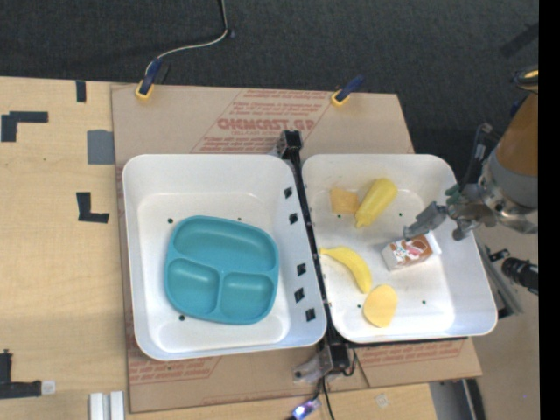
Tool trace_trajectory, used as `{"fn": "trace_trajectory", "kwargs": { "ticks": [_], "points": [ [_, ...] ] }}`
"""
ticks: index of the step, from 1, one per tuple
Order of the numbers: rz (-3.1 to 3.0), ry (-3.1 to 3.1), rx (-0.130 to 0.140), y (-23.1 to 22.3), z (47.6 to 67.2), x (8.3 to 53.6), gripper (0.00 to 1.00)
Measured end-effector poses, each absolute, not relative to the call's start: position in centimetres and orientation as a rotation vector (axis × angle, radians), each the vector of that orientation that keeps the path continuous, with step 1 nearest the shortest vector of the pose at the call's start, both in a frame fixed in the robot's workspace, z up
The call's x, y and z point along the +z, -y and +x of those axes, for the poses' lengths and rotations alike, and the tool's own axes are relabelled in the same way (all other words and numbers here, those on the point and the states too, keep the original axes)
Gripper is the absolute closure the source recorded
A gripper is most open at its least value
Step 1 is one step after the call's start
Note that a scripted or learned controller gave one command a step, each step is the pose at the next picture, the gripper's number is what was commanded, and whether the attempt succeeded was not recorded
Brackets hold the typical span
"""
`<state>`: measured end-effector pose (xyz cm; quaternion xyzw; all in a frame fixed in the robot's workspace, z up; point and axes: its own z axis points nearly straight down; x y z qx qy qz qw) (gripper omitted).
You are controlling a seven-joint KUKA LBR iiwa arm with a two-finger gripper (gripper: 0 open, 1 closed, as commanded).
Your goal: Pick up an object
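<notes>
1. Overhead, two shallow white bins sit side by side on a cardboard sheet [262, 121] laid over a wooden bench [52, 234], with dark carpet beyond.
2. Left bin [140, 191]: a teal divided plate [221, 269] with three compartments lies flat near the middle of the bin floor.
3. Right bin [464, 313]: five objects are scattered across it. A small orange-yellow block [344, 201] lies toward the back, touching a tilted yellow piece [376, 199] just to its right.
4. A banana [348, 266] curves along the bin's left side, near the divider, and a round yellow slice [380, 306] lies just in front of it.
5. A small red-and-white packet [409, 252] lies flat to the right of the banana, near the middle of the bin.
6. Reaching in from the right, the grey arm with its orange band [516, 138] holds the gripper [420, 227] low over the right bin, directly above the packet's upper edge.
7. One grey finger [424, 221] slants down toward the packet; whether the fingers are open, closed or touching the packet cannot be told at this angle.
8. Two yellow-and-blue clamps [150, 81] pin the cardboard's far edge, and a black cable [219, 7] trails across the carpet.
</notes>
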<state>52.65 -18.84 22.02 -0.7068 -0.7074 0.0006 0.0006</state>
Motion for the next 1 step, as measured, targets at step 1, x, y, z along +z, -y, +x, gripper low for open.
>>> {"fn": "trace_trajectory", "kwargs": {
  "ticks": [1],
  "points": [
    [-2.216, 2.217, 0.007, 19.18, 53.41, 13.76, 0.0]
  ]
}}
